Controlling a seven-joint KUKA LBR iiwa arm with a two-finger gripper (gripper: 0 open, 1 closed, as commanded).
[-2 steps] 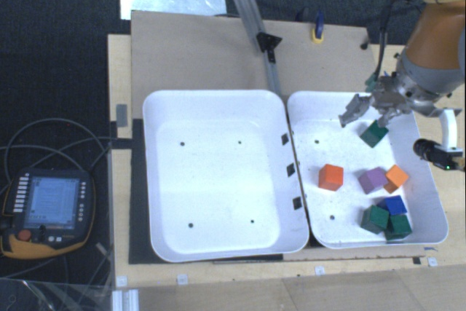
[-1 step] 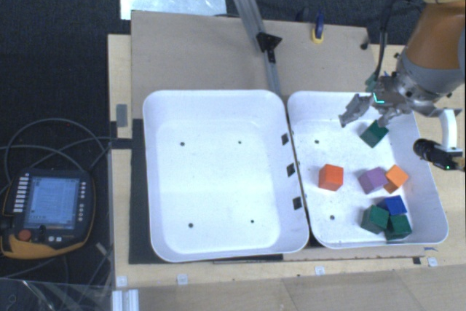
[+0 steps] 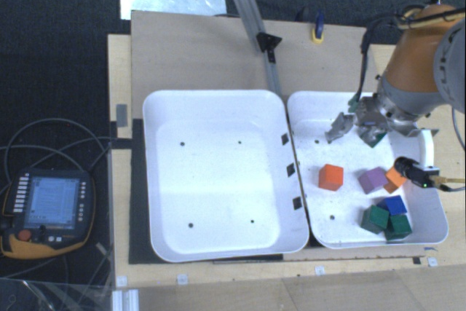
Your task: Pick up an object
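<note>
Two green blocks (image 3: 386,221) sit partly hidden beneath the blue block (image 3: 396,205).

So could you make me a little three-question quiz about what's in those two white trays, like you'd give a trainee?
1. True or false: the orange cube lies in the left bin.
2. Which block lies nearest the purple block?
A. the blue block
B. the small orange block
C. the green blocks
3. Fill in: the claw hangs over the ____ bin.

Key
1. False: it lies in the right bin, apart from the other blocks.
2. B: it sits right beside the purple one, on its arm side.
3. Right, above bare floor behind the orange cube.
</note>
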